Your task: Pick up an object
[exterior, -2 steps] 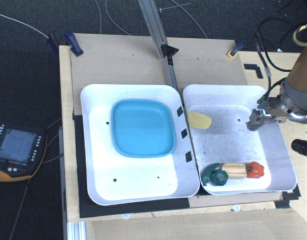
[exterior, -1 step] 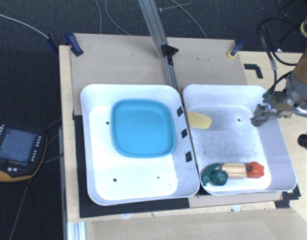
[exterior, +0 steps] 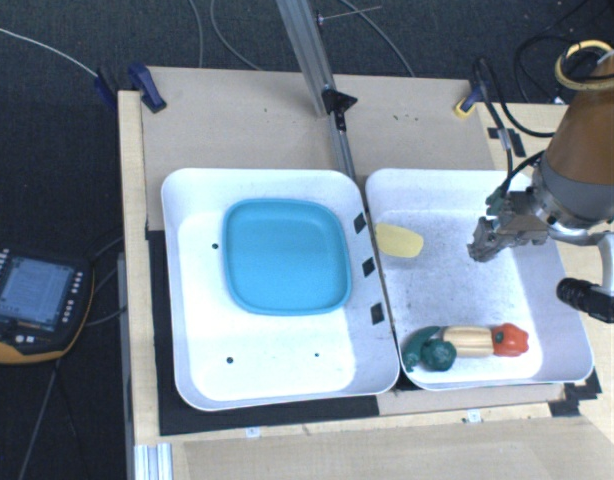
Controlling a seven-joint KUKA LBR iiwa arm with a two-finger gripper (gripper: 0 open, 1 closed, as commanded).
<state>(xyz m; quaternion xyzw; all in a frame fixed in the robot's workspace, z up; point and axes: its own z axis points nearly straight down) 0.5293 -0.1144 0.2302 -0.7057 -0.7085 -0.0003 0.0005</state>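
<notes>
Yellow piece (exterior: pixel 399 240) – lying near right bin's (exterior: pixel 547 368) left wall | gripper (exterior: pixel 487 246) – above the bin floor, can't tell its grip state | toy stick (exterior: pixel 467 345) by the front wall

Two shallow white bins sit side by side on one wooden bench (exterior: pixel 247 108): the left bin (exterior: pixel 187 268) and the right bin (exterior: pixel 457 193). The left one contains a single blue plate (exterior: pixel 287 256). The right one contains two loose items: one pale yellow piece (exterior: pixel 399 240) near its left wall, and one toy (exterior: pixel 467 344) with a green end, a tan middle and a red end, lying along the front wall. One robot arm (exterior: pixel 585 148) carries one gripper (exterior: pixel 490 243). One handheld control pendant (exterior: pixel 32 298) lies on the floor at left.
</notes>
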